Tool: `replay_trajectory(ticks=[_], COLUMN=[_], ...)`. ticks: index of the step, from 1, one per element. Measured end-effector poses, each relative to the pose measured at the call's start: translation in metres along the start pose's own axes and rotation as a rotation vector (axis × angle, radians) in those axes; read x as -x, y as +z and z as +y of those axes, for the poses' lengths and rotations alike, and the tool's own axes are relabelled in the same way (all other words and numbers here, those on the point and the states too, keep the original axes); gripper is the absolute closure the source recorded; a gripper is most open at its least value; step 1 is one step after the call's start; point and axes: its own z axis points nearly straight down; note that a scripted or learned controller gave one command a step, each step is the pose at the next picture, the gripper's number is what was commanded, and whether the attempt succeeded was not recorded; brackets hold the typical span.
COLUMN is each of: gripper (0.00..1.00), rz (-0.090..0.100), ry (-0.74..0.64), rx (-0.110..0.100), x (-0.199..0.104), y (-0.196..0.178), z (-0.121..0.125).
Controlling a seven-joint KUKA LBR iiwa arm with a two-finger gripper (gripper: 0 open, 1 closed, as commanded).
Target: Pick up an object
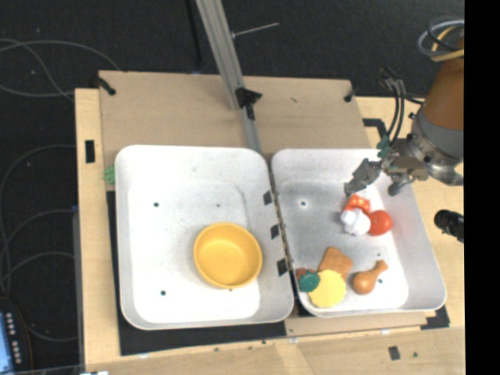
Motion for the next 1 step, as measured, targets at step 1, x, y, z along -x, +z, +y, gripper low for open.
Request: replay_trajectory(ticks=[1], gripper=[0.0], rz=[0.0], ry=[0.001], rx=[0.001], x=[0.0001], y=[-0.0001], z=[0.0])
